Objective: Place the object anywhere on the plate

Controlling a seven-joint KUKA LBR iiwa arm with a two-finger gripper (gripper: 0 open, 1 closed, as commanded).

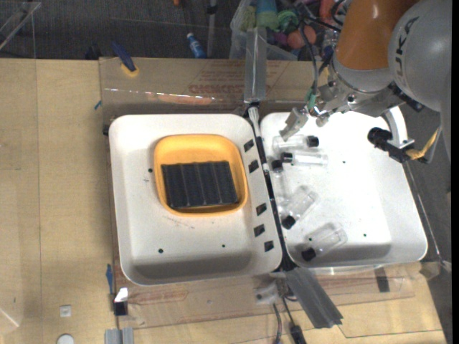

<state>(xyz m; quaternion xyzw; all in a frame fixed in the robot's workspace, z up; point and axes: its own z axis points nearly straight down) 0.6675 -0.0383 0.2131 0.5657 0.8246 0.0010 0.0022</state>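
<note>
In the left bin lies a yellow plate [163, 156], and a dark ridged rectangular block [199, 183] rests flat on it. Three clear plastic bottles with black caps lie in the right bin: one near the divider [301, 158], one lower down [297, 205], one near the front [324, 237]. My gripper [305, 119] hangs over the back left corner of the right bin, just above the first bottle. It is open, with nothing between its fingers [292, 125].
The left bin [136, 249] and right bin [387, 213] meet at a raised divider with black clips [259, 208]. A clear box of coloured toys [287, 9] stands behind the bins. A black part on a white bracket [379, 136] hangs below the arm.
</note>
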